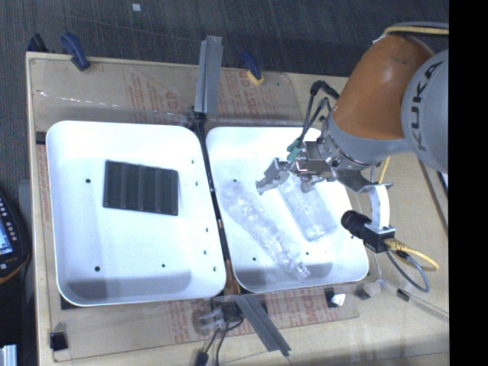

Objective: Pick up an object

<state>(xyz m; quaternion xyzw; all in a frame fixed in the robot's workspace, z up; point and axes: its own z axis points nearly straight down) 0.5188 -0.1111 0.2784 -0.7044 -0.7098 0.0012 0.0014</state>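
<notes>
Nearest the camera, along the front of the right bin [252,280], a clear plastic bottle [263,227] lay slantwise. Just behind it a second clear bottle [307,210] lay, its upper end under my hand [286,170]; I could not tell whether that hand was open or closed. A dark ridged pad [141,187] rested in the left bin [69,235]. My grey arm [427,105] read "KUKA". Red print on the desk [137,90] was unreadable.

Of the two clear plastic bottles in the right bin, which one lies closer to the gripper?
The shorter bottle on the right side of the right bin: its upper end lies just under the gripper. The longer bottle runs diagonally toward the bin's front edge.
</notes>
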